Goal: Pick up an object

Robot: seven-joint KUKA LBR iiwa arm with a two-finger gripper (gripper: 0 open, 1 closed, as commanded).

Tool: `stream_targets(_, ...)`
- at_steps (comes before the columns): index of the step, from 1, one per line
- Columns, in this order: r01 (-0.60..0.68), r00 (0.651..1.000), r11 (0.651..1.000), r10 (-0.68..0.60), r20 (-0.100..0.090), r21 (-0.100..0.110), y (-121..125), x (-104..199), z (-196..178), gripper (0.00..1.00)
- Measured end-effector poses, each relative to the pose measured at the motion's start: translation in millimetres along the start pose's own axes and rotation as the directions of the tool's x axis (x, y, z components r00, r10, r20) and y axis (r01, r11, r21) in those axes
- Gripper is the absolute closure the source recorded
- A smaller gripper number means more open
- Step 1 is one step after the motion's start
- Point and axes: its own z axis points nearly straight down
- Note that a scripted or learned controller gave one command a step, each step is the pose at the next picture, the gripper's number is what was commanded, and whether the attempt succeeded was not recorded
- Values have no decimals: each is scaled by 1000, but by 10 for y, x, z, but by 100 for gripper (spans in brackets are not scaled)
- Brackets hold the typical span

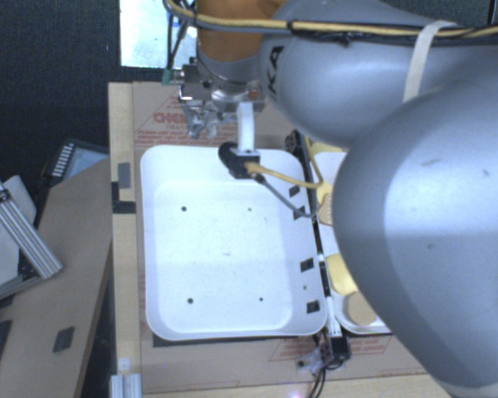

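Brown card is laid over the counter [126,247], on which two white bins are set side by side. The jaws are held over the far rim of the left bin [224,255], whose floor lies just nearer the camera than them. Whether the jaws are open or closed, or anything is gripped, cannot be told. The right bin [367,328] is largely covered by the grey arm [415,189]. Pale yellow objects [342,274] are seen in it, well apart from the jaws, to their right and nearer the camera.
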Motion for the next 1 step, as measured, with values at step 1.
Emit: stream_targets(1,-2,1000,1000,2,3,1,8,-43,-87,100)
